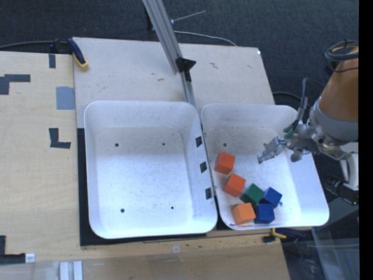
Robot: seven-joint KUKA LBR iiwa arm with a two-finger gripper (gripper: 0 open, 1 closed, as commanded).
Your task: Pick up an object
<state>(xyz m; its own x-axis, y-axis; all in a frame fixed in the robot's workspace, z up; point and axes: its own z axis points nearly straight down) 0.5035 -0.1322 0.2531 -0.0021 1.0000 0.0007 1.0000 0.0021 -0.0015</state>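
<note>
In the right bin (245, 116) lie several small cubes, clustered toward its near left part. One orange cube (224, 163) is farthest back, a second orange cube (235, 185) is just below it, and a third orange cube (243, 213) is at the near rim. A green cube (253, 192) touches two blue cubes (271, 196), (264, 213). My gripper (269, 150) hangs over the right bin's middle, to the right of the top orange cube and apart from it. Nothing shows in its grasp.
The left bin (93, 156) stands beside the right one, their walls touching. A slanted metal rail (166, 31) runs from the top down to the bins' junction. The grey arm with its orange band (341, 98) enters from the right.
</note>
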